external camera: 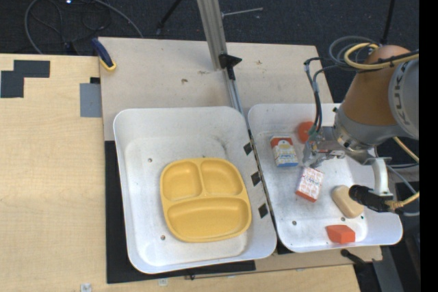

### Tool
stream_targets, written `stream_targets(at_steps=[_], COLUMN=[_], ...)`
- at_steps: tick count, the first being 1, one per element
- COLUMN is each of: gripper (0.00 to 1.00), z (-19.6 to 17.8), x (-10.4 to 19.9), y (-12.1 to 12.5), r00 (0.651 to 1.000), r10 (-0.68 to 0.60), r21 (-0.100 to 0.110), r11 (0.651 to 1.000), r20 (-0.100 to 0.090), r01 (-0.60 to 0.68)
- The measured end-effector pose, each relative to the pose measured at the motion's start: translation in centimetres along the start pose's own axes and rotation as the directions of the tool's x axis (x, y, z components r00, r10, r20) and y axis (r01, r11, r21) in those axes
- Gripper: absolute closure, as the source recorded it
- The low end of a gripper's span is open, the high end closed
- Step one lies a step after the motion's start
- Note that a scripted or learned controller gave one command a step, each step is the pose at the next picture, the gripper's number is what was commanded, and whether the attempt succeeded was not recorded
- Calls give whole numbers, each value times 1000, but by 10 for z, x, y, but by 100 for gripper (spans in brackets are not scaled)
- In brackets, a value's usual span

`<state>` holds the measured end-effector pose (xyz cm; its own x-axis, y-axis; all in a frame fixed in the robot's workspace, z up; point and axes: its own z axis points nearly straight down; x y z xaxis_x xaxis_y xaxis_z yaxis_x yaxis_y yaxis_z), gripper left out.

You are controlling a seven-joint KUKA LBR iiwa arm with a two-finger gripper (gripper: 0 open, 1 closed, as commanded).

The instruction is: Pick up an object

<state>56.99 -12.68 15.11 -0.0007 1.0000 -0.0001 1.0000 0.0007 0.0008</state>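
The right bin [294, 229] holds a small white, orange and blue carton [284, 151], a red and white packet [309, 184], a round orange thing [304, 129] near the back, and an orange-red block [341, 234] near the front edge. My gripper [316, 156] hangs low over this bin. It sits just right of the carton and just above the packet's upper end. Whether it touches either one cannot be made out. Nothing can be seen held in it.
The left bin [137, 147] carries a yellow plate [204, 199] with three compartments. A metal post [211, 17] rises behind the bins. The arm [373, 99] comes in from the right over the right bin's back corner. Light wooden board lies at the left.
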Motion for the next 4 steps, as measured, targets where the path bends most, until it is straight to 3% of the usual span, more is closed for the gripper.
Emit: stream_targets(at_steps=[1, 2, 4], gripper=[100, 100, 100], z=[-60, -71, -65], x=[-1, -2, 96], y=[-6, -6, -17], r00=[1000, 1000, 1000], r10=[0, 0, -3], r21=[-1, 1, 5], r11=[1000, 1000, 1000], r20=[0, 0, -2], r01=[0, 0, 3])
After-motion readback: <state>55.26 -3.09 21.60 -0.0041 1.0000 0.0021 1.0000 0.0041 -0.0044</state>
